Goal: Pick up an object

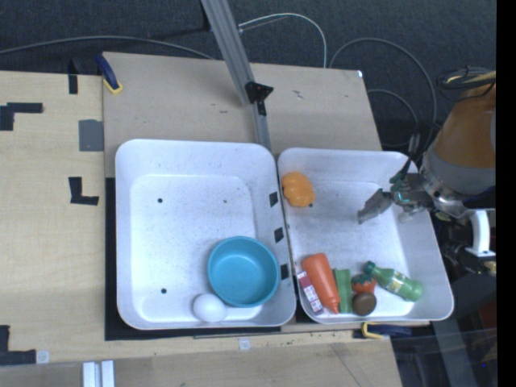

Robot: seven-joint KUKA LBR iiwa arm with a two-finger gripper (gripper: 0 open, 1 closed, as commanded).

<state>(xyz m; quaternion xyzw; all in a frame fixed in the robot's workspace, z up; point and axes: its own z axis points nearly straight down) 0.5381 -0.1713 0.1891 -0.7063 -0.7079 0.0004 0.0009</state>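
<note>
Overhead, the grey two-finger gripper [377, 208] hangs with fingers spread and empty above the right shallow white bin [419, 252], between the small orange round fruit [297, 189] and the green plastic bottle [395, 281].

We look down on a pale wooden surface [48, 240] with a slightly darker tan board [177, 95] laid over its middle. Dark tape marks [79, 190] sit on the left part, along with a grey square patch [91, 134]. A blue and yellow clamp [109, 74] grips the board's upper left corner. A grey metal pole [230, 43] slants down from the top edge to a black bracket [258, 93] on the board. Behind the surface we see dark blue-grey carpet [387, 14], with thin pale cables [306, 27] looping across it. The light is even and soft, with faint shadows.
</note>
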